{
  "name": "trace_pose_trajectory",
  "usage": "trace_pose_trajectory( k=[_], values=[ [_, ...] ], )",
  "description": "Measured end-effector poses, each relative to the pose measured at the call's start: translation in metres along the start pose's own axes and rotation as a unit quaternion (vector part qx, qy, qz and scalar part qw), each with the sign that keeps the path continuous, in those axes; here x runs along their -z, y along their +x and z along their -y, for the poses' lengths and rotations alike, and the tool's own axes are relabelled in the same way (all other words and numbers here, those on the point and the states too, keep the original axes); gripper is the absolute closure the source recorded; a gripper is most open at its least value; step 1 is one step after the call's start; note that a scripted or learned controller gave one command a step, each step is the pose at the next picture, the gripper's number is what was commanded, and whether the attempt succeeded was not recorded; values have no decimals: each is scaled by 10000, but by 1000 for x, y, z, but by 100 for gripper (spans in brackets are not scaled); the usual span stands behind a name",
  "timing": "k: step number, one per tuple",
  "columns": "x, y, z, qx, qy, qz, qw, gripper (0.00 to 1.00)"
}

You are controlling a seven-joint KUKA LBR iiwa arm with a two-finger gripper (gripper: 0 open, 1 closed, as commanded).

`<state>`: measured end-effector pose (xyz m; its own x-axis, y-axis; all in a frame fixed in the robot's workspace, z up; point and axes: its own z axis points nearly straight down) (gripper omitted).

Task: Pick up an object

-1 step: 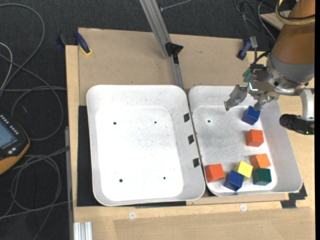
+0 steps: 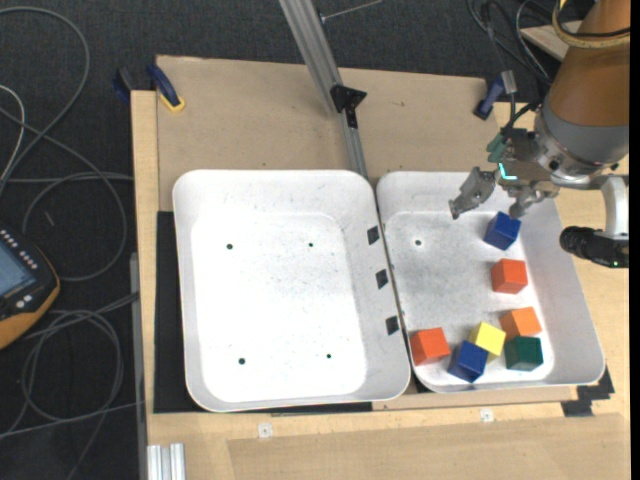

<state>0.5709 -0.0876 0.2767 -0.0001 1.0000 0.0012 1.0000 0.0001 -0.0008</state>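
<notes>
End effector (image 2: pixel 493 201) hangs over the right bin (image 2: pixel 575 298), fingers apart, just above a blue cube (image 2: pixel 503 231).

Seven blocks (image 2: pixel 509 275) lie in the right bin (image 2: pixel 430 268), beside the left bin (image 2: pixel 200 268).

Even overhead light, decent focus.
White bins (image 2: pixel 270 193) near blown out, speckle visible; shadows soft and short under blocks (image 2: pixel 508 275); arm (image 2: pixel 590 78) at right slightly soft; dark floor underexposed.

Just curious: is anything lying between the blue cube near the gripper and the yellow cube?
Yes, in the camera view an orange cube lies between the blue cube and the yellow cube.
</notes>
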Motion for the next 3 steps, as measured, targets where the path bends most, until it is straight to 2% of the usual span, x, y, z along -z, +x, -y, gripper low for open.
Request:
trace_pose_trajectory(
  k=[1, 3],
  values=[
    [-60, 7, -4, 1, 34, -3, 10000, 0],
    [-172, 2, -15, -1, 40, -3, 10000, 0]
  ],
)
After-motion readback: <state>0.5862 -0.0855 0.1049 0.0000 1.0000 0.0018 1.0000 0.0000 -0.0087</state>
